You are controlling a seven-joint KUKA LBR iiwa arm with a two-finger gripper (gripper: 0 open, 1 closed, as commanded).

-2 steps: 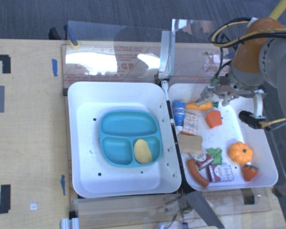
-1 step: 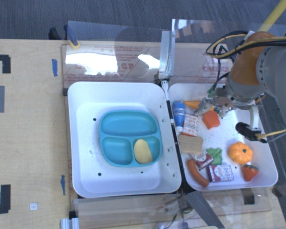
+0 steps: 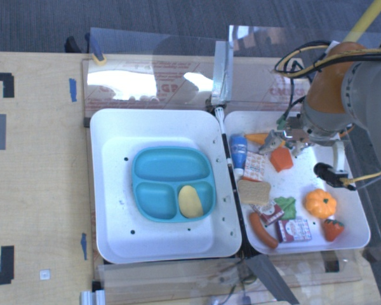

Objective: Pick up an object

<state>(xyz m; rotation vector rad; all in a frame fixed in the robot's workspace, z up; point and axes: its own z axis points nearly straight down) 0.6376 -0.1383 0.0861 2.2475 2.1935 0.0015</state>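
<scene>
I see the arm [image 3: 343, 88] reaching in from the right, wrist bent down over the right bin [image 3: 359, 224], its jaws low at the bin's far end. An orange block [image 3: 281, 159] sits just under them; I cannot tell whether the jaws are spread or pinching it. Left of that bin, on the pale wooden desk [image 3: 38, 170], the other bin [image 3: 108, 170] holds a blue divided tray [image 3: 168, 167].

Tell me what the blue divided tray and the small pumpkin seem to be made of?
The blue divided tray looks like moulded plastic: one even colour, rounded compartment edges, a soft sheen. The small pumpkin in the right bin is probably plastic or rubber toy food: bright uniform orange with smooth ribs, though the material cannot be confirmed.
</scene>
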